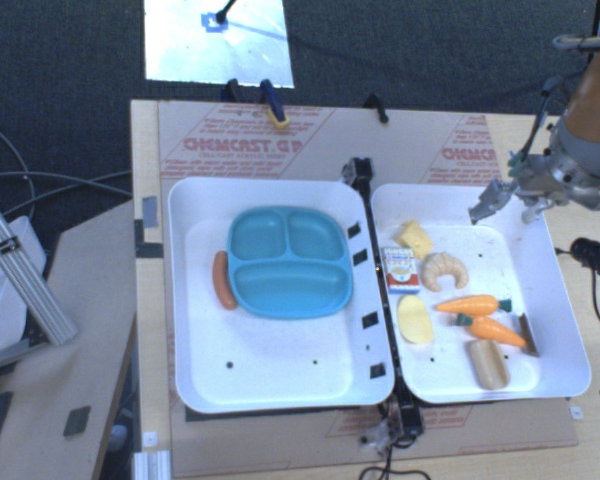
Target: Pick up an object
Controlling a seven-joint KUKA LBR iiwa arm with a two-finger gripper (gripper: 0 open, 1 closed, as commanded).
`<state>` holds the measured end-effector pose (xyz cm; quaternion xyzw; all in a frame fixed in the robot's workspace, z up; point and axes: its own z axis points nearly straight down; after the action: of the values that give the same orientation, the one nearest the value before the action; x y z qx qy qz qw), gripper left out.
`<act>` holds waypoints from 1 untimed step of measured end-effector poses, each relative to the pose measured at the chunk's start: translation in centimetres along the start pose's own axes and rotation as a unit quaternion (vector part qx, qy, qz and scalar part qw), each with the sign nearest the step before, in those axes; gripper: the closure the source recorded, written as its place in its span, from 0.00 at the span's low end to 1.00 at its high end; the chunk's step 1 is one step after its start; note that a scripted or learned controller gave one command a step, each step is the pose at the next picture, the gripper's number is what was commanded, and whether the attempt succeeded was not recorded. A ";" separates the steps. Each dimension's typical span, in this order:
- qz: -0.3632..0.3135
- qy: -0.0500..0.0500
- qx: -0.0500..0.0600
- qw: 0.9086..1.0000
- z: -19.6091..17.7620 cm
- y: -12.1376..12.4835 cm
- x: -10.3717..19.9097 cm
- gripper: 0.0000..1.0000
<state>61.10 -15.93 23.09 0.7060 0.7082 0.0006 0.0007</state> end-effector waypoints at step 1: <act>0.004 0.000 0.005 1.000 7.0 -6.1 -5.1 0.00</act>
<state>54.98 -21.02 16.05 0.7089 0.7053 -0.0028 -0.0024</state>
